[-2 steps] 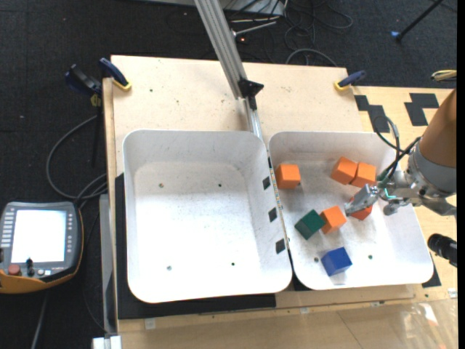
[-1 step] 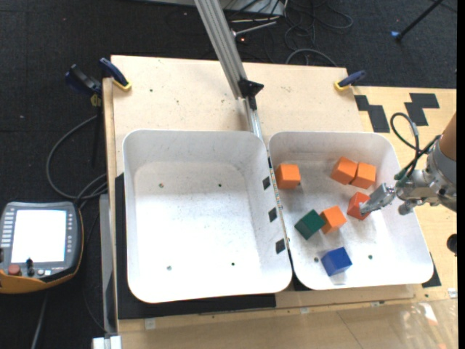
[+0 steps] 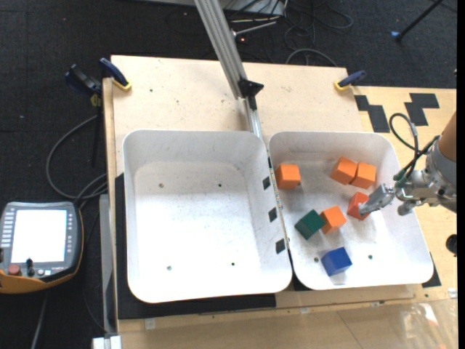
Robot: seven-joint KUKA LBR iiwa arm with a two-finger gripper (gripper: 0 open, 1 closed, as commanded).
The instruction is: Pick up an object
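Observation:
Several blocks lie in the right bin (image 3: 418, 257). A red block (image 3: 356, 206) sits near the bin's right side, and my gripper (image 3: 370, 204) reaches in from the right with its tip right against that block. Whether the block is gripped cannot be made out. An orange cube (image 3: 333, 217) and a green cube (image 3: 309, 224) lie just left of the red block. A blue cube (image 3: 336, 260) rests nearer the front. Two orange cubes (image 3: 354, 171) sit side by side at the back, and another orange cube (image 3: 289, 174) is at the back left.
The left bin (image 3: 138, 217) stands beside the right one, sharing a middle wall. A slanted metal pole (image 3: 221, 38) rises from behind the bins. A teach pendant (image 3: 36, 247) lies off the bench at the left. Cables hang by the arm's wrist (image 3: 418, 184).

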